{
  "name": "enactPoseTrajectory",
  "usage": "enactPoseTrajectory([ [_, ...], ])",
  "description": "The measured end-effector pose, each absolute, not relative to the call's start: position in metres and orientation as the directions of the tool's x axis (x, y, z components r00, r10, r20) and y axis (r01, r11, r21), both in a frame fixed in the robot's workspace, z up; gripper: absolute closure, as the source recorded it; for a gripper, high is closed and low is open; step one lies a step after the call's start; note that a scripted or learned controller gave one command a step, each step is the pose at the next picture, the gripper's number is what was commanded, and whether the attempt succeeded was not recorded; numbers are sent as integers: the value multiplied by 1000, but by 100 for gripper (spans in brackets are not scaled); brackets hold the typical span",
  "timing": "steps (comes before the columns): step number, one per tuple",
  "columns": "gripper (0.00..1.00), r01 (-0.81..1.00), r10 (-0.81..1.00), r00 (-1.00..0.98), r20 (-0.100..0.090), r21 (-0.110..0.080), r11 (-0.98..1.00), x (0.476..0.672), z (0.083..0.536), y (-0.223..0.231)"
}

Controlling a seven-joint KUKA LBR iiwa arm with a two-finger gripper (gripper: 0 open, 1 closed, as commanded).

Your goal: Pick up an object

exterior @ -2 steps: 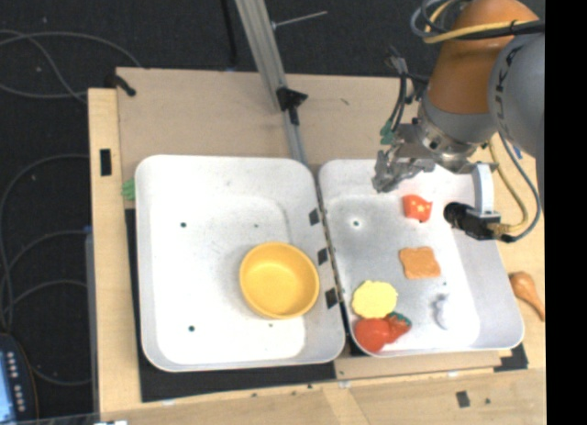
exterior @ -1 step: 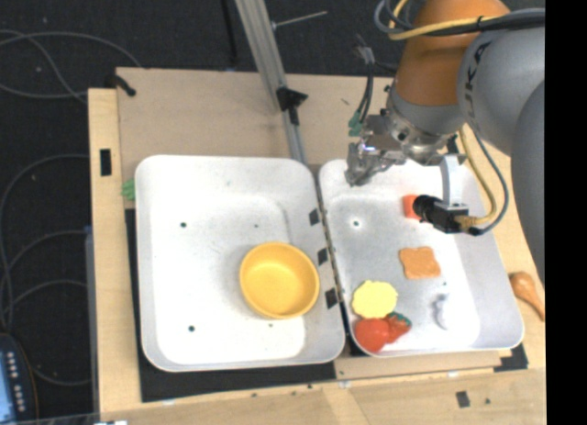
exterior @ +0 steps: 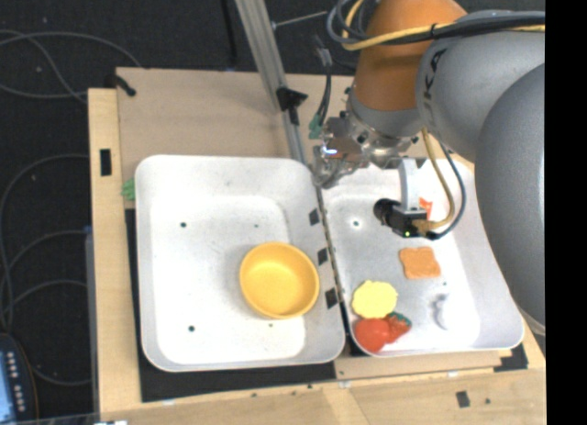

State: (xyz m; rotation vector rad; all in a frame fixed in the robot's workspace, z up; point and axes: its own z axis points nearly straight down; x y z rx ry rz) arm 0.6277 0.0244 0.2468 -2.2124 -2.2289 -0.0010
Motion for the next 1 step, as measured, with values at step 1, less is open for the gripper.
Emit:
enactPoseTrajectory([
  [1, 100, 1000, 1000, -3, 0, 0, 3, 636, 241, 64],
])
